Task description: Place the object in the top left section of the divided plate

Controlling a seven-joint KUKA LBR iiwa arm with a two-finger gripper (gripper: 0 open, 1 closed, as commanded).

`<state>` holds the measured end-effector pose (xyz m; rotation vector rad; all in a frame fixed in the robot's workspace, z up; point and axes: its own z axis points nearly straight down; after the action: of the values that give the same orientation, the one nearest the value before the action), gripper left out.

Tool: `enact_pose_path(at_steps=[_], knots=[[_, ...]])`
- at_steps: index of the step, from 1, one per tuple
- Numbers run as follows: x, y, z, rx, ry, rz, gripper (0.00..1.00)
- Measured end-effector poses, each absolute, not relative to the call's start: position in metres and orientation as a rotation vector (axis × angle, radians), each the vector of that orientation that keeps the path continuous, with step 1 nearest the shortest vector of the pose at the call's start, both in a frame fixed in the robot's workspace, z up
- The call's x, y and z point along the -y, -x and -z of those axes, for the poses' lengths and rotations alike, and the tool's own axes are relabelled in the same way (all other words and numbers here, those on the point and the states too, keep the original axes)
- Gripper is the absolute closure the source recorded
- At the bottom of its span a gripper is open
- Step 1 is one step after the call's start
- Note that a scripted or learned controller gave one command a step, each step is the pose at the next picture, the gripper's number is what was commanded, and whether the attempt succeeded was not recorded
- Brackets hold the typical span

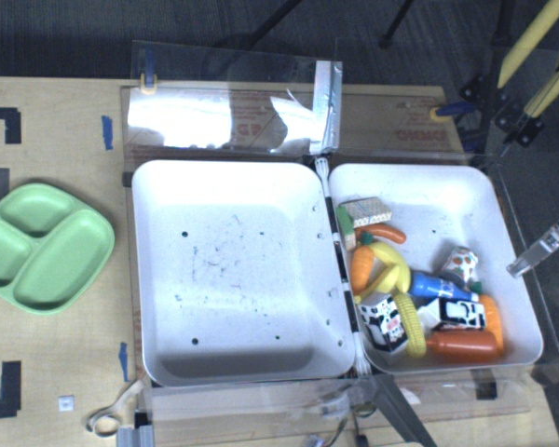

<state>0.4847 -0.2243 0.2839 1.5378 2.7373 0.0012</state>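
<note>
The green divided plate (45,248) lies on the wooden bench at the far left, outside the bins, and its top left section (37,208) holds nothing. Several toy food items are piled in the right bin (447,194): a small box (364,214), an orange pepper (364,267), a yellow banana (393,270), a blue bottle (438,287), a black-and-white cow-patterned piece (383,320) and a long orange piece (466,344). The grey tip of my gripper (538,252) pokes in at the right edge, just outside that bin's right rim, apart from every item.
The left bin (228,268) stands between the plate and the pile of toys. A clear plastic panel (233,101) rises behind it. Black tape marks (5,124) and blue tape bits mark the bench near the plate.
</note>
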Motion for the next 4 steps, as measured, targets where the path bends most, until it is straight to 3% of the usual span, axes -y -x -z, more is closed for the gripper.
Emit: enact_pose_path(at_steps=[1,2,3,4], knots=[[0.224,-0.481,-0.316,-2.865,-1.269,0.000,0.00],[0.224,-0.481,-0.316,-2.865,-1.269,0.000,0.00],[0.223,-0.524,-0.437,-2.835,-1.340,-0.001,0.00],[0.222,-0.549,-0.356,-2.963,-1.028,-0.001,0.00]])
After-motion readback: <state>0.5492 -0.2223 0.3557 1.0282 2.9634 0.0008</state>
